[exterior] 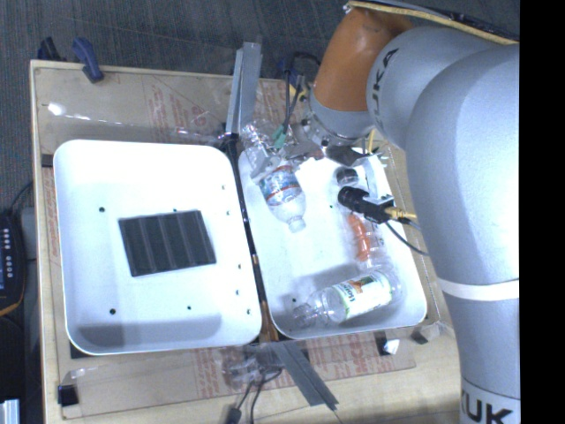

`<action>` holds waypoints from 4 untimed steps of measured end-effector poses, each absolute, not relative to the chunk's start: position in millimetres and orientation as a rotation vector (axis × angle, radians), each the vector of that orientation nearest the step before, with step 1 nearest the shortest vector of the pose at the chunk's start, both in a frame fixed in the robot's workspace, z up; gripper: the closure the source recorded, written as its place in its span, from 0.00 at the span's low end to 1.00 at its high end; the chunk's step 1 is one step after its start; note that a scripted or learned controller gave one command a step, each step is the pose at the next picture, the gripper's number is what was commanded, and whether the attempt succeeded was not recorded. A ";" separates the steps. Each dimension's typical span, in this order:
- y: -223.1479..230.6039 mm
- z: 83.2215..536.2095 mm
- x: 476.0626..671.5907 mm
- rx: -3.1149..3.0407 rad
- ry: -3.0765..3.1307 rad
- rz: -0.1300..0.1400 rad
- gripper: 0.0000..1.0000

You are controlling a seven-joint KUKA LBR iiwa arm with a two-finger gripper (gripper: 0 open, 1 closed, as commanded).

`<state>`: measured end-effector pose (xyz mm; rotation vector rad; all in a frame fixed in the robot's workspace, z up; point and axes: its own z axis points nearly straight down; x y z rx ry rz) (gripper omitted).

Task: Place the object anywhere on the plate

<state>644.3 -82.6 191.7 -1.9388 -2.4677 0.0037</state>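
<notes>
A dark grey ridged plate (167,242) lies flat in the middle of the left bin (79,175). The right bin (415,303) holds several clear plastic bottles. One with a blue and white label (284,191) lies near the bin's top left, cap pointing down the view. My gripper (267,151) reaches down at that bottle's upper end, under the orange wrist band (349,56). The wrist hides where the gripper meets the bottle. The plate is well to the left of the gripper, across the wall between the bins.
A bottle with a green and white label (355,297) lies along the right bin's front wall. An orange-tinted bottle (364,238) rests by its right wall. A black cable plug (355,199) sticks out from the wrist. The grey arm covers the view's right side.
</notes>
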 end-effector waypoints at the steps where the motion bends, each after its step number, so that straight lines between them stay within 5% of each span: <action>1: -50.6 191.3 586.4 -1.687 -2.647 0.003 1.00; 2: 18.3 191.0 551.9 -1.432 -2.792 0.004 1.00; 3: 17.7 191.1 552.0 -1.434 -2.792 0.004 0.00; 4: 78.4 190.9 540.0 -1.489 -2.762 0.004 0.00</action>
